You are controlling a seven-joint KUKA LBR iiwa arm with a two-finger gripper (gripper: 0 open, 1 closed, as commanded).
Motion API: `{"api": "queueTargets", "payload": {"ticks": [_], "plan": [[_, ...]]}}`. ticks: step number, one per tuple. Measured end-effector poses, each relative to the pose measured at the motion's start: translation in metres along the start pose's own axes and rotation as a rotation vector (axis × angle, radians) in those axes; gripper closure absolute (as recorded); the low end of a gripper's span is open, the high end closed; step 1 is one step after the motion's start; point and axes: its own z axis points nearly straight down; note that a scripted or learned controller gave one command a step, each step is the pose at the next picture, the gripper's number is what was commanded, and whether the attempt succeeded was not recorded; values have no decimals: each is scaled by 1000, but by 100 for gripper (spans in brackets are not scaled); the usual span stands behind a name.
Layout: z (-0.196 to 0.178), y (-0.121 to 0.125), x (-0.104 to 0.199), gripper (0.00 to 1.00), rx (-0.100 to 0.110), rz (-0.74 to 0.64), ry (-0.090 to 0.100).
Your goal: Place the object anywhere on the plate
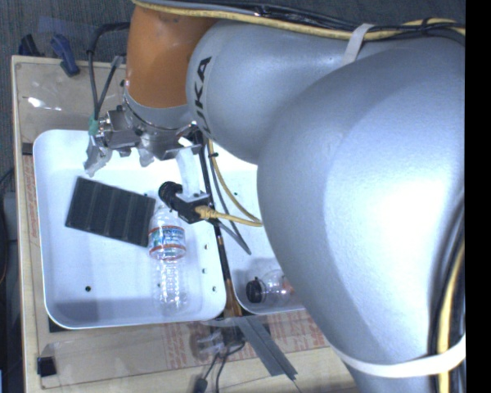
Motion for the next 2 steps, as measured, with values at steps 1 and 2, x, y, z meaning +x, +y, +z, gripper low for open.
{"api": "queueTargets", "payload": {"ticks": [1,2], "plan": [[76,-2,54,0,3,41,-1],[140,31,-22,0,-1,-184,0]]}}
